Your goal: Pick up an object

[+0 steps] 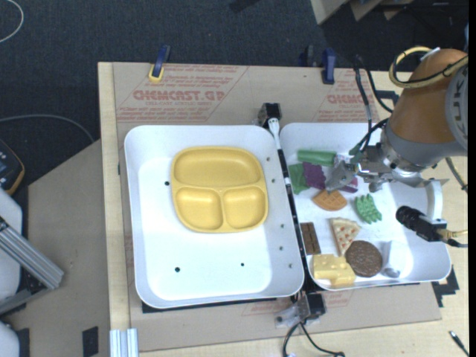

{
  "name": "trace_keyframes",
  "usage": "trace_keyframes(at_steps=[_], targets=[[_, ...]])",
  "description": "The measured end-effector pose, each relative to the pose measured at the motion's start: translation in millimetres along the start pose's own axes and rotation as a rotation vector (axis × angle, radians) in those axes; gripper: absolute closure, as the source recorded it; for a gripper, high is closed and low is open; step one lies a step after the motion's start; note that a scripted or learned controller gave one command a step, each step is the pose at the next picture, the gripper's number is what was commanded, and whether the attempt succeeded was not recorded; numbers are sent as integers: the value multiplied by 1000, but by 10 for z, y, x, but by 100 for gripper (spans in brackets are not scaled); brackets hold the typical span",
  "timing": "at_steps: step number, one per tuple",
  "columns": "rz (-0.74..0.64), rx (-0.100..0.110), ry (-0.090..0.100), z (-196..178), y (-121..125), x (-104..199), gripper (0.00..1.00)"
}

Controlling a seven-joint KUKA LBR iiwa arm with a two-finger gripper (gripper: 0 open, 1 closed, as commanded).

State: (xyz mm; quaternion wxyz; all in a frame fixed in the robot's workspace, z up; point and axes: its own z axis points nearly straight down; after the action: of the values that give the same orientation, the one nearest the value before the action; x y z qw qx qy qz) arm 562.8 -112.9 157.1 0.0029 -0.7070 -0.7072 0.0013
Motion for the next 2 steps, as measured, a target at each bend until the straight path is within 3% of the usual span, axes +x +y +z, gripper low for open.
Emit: trace_keyframes(at_steps=[2], targets=[[0, -1, 0, 743, -15, 31, 0]])
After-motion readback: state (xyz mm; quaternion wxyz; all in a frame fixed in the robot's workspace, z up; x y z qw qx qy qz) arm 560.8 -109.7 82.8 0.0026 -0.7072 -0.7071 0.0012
